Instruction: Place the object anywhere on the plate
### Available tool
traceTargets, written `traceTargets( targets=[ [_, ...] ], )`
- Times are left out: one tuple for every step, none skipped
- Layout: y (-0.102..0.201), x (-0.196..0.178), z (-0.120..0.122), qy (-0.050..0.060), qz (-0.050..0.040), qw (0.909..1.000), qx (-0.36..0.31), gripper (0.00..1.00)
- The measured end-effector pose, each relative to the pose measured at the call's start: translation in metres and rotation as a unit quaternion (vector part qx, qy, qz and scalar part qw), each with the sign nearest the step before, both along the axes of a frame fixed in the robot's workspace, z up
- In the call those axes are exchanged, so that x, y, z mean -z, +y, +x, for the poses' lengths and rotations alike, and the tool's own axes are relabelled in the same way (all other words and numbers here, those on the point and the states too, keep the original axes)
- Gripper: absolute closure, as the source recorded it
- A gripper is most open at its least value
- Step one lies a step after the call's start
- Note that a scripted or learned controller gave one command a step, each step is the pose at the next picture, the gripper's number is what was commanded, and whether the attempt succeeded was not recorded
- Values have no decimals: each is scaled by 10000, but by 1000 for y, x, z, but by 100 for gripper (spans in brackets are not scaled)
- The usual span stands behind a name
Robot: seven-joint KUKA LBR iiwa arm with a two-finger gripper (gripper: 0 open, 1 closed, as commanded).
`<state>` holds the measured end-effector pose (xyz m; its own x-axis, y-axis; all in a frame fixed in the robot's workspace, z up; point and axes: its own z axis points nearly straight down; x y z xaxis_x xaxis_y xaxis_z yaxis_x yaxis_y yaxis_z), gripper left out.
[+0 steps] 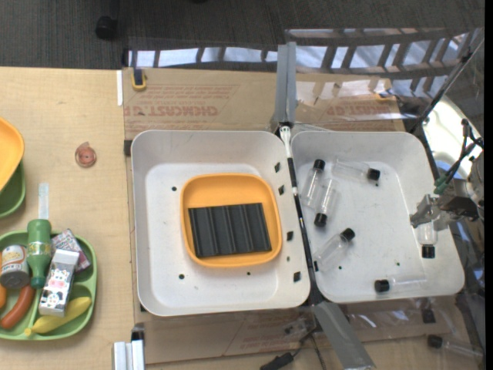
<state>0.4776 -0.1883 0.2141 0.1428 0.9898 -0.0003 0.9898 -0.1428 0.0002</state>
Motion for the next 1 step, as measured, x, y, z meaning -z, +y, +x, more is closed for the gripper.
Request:
traceTargets(
  targets=[
    [-14,-86,69,9,-7,9957,-929,100]
  ],
)
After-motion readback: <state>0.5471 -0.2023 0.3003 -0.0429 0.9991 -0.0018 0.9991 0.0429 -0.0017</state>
